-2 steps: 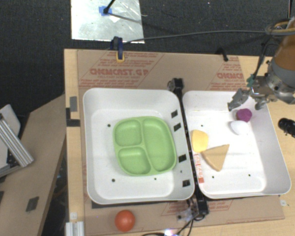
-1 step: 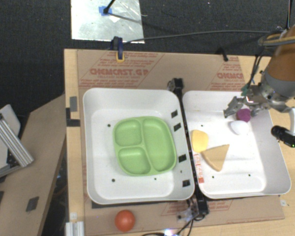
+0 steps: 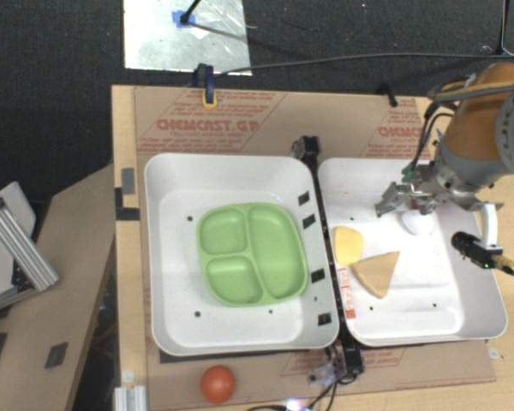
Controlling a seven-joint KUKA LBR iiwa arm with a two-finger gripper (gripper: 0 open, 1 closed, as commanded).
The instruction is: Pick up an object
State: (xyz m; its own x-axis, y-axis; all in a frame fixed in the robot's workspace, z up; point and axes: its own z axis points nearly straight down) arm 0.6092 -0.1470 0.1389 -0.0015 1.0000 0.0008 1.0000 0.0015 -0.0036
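Poised at the right bin's (image 3: pixel 488 311) two o'clock, gripper (image 3: pixel 411 202) over a white object (image 3: pixel 418 223), jaw state impossible to tell, apparently lining up a grab.

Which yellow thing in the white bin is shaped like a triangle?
The tan-yellow wedge, lying nearer the front of the right bin. Its neighbour, the brighter yellow piece just left of and behind it, has a rounded outline instead of straight edges and corners.

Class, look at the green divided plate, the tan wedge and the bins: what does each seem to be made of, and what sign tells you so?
Green divided plate: probably moulded plastic, even colour, soft sheen, rounded compartments.
Tan wedge: matte, maybe foam or wood; unclear.
Bins: white plastic, smooth, thin rounded rims.
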